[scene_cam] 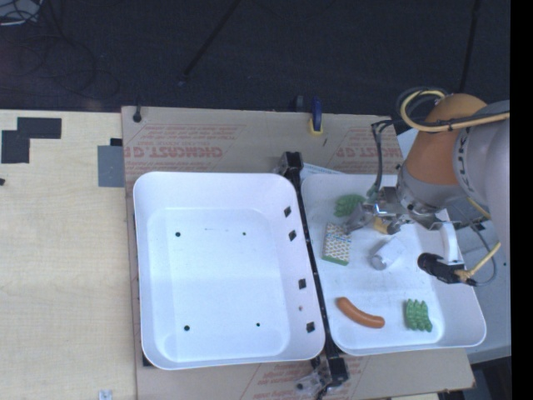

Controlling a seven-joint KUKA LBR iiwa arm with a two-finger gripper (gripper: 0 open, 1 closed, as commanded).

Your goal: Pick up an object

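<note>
You saw the arm (466, 157) cut off by the right edge. The gripper (376, 211) was too blurred to judge its fingers. It hid part of the green object (348, 203).

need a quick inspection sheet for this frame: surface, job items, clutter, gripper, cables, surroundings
Surface: cardboard sheet on a pale wood bench, bearing the left bin and right bin.
Job's things: in the right bin, an orange sausage, a green bumpy piece, a patterned box, a green leafy item, a grey cylinder.
Clutter: nothing seen.
Gripper: gripper low over the right bin's far part, beside the green leafy item.
Cables: yellow cable looped at the wrist.
Surroundings: dark floor beyond the bench.
</note>
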